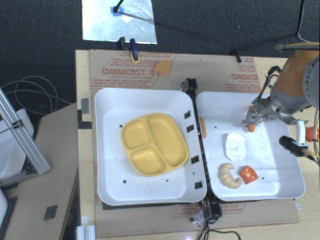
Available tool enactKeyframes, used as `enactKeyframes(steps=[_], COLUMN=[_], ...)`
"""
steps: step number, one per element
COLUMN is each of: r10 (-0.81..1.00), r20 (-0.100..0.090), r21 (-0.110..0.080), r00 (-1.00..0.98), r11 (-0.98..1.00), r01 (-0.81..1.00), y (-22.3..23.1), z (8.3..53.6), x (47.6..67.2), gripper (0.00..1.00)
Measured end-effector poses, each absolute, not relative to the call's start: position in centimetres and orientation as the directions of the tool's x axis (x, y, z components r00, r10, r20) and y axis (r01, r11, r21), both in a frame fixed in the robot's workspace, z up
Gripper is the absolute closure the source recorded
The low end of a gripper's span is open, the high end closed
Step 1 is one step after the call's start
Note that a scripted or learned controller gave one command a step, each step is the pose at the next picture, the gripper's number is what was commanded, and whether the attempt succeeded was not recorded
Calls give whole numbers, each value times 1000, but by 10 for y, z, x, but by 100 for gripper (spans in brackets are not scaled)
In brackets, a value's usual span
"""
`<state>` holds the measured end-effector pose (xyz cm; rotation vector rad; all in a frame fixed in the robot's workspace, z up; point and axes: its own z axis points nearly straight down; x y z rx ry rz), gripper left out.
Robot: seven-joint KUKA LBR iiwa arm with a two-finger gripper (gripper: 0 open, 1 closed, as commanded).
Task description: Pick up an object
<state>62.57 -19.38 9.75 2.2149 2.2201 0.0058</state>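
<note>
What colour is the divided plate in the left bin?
Yellow: the divided plate, seen clearly in the camera view.

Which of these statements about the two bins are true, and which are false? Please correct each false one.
1. The yellow divided plate lies in the left bin. True.
2. The croissant lies in the left bin. False: it lies in the right bin, near its front edge.
3. The fried egg lies in the right bin. True.
4. The red piece rests on the yellow divided plate. False: it lies beside the croissant.
5. The gripper is over the right bin. True.
</note>
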Motion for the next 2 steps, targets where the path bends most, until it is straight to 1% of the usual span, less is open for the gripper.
enactKeyframes(steps=[1,2], r10=[1000,1000], r20=[1,3], r21=[1,8], r00=[-9,-10], r11=[9,10], r01=[1000,1000], y=[-130,-59], z=[85,191], x=[640,587], gripper=[100,100])
